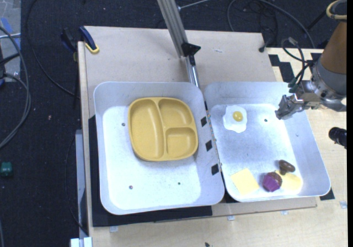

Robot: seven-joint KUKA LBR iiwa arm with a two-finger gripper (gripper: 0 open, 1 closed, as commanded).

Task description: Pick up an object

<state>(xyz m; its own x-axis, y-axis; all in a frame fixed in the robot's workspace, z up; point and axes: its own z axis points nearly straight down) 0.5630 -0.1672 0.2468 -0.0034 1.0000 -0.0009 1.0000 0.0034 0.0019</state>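
In the right bin (309, 135) lie a fried egg toy (236, 118) at the back left, and near the front a yellow cheese slice (245, 181), a purple piece (271, 181), a small brown piece (286, 166) and a pale yellow piece (293, 183). My gripper (287, 108) hovers over the bin's back right part, well to the right of the egg. Nothing shows between its fingers.
The left bin (110, 185) holds a yellow divided plate (163, 128). A metal pole (171, 11) slants down to the back edge between the bins. Cables lie on the dark floor around the bench.
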